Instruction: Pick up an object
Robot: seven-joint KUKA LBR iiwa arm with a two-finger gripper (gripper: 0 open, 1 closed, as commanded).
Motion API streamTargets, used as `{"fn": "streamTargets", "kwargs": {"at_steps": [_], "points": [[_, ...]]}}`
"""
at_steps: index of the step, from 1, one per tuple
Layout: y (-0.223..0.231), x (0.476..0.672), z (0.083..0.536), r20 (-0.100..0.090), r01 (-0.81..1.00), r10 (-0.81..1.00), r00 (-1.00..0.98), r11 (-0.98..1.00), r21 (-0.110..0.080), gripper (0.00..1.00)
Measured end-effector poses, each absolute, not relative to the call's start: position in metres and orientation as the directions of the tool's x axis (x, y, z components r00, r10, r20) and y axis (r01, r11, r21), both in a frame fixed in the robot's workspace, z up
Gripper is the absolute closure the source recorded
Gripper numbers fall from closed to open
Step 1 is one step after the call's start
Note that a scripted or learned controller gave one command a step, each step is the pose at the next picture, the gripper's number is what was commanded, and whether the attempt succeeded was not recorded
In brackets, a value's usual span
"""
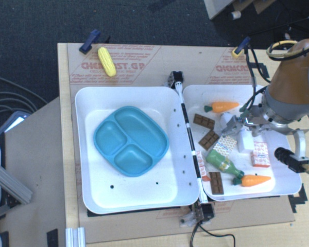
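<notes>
Clutter sits all in the right bin (293, 189), which is why the arm reaches there: the gripper (240, 126) hangs low over the middle of the pile, near a white packet (245, 140). Whether it is wide, narrow or holding anything I cannot tell from here. Nothing looks lifted, so the pick seems yet to come. I count two carrots (223, 106) (256, 179), four chocolate bars (203, 121), one green bottle (224, 164) and one red-and-white box (260, 154). The left bin (87, 138) carries one blue divided plate (131, 140). One toy corn cob (106, 62) lies apart on the desk (144, 60).
</notes>
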State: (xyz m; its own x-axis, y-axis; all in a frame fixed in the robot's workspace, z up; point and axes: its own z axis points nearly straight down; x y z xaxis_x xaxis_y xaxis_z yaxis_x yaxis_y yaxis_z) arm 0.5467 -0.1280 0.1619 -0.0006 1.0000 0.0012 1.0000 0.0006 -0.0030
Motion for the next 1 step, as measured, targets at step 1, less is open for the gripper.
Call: {"fn": "streamTargets", "kwargs": {"at_steps": [1], "points": [[-0.107, 0.4941, 0.1017, -0.005, 1.0, 1.0, 0.003, -0.003, 0.019, 0.0]]}}
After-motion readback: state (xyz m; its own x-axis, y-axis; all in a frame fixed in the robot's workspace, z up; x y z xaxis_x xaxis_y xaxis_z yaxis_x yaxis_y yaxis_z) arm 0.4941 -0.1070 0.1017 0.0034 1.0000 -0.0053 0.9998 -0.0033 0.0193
